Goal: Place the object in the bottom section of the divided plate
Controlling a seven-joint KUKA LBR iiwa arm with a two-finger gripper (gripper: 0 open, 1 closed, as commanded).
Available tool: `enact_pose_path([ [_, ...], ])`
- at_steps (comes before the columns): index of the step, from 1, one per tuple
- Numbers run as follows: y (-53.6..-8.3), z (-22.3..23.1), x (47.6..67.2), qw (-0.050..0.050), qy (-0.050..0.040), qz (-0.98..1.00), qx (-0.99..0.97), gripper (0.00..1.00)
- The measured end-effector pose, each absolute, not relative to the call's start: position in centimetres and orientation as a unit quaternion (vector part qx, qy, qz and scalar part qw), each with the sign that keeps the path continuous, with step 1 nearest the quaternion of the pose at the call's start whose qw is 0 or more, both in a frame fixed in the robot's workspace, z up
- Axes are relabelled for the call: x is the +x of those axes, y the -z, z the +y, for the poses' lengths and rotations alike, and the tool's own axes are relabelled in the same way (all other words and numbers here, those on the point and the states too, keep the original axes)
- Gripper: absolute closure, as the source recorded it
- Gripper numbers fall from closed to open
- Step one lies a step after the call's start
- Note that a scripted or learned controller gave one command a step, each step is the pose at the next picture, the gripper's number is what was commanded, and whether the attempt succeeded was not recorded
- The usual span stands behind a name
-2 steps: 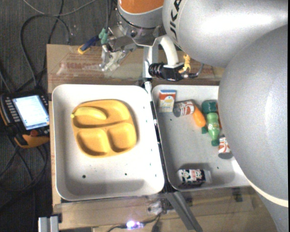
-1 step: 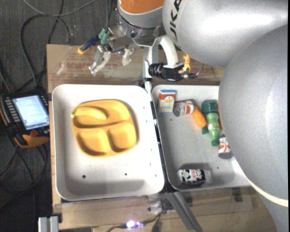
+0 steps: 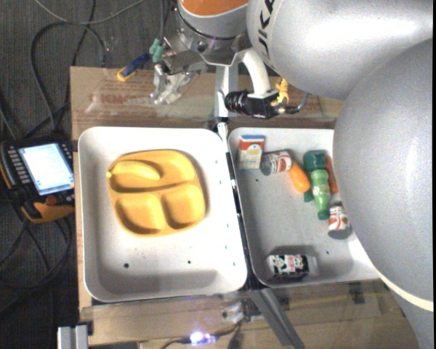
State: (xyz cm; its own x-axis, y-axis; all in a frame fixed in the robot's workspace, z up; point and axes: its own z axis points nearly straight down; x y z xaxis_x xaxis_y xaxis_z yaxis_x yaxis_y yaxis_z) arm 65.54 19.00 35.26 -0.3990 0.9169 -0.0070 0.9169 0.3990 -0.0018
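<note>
Divided plate (image 3: 158, 191), three sections, two bins (image 3: 94, 260), six items.

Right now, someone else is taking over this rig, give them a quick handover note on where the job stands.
Gripper: raised above the bench behind the left bin, nothing seen between its fingers; open or shut is unclear.
Yellow divided plate: in the left bin, no object in any section.
Right bin: small carton, can, carrot, green bottle, second can, dark packet.
Done: nothing placed.
Left: pick an object and put it in the plate's bottom section.
</note>
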Motion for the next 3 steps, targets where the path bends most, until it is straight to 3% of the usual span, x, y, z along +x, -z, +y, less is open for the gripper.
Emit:
enact_pose_path([
  [1,-30.79,22.43,66.82,0.001,0.0018,0.849,0.528,1.00],
  [2,-30.79,22.44,66.82,0.001,0.0019,0.849,0.528,0.00],
  [3,-31.69,22.45,66.84,0.002,0.0032,0.849,0.528,1.00],
])
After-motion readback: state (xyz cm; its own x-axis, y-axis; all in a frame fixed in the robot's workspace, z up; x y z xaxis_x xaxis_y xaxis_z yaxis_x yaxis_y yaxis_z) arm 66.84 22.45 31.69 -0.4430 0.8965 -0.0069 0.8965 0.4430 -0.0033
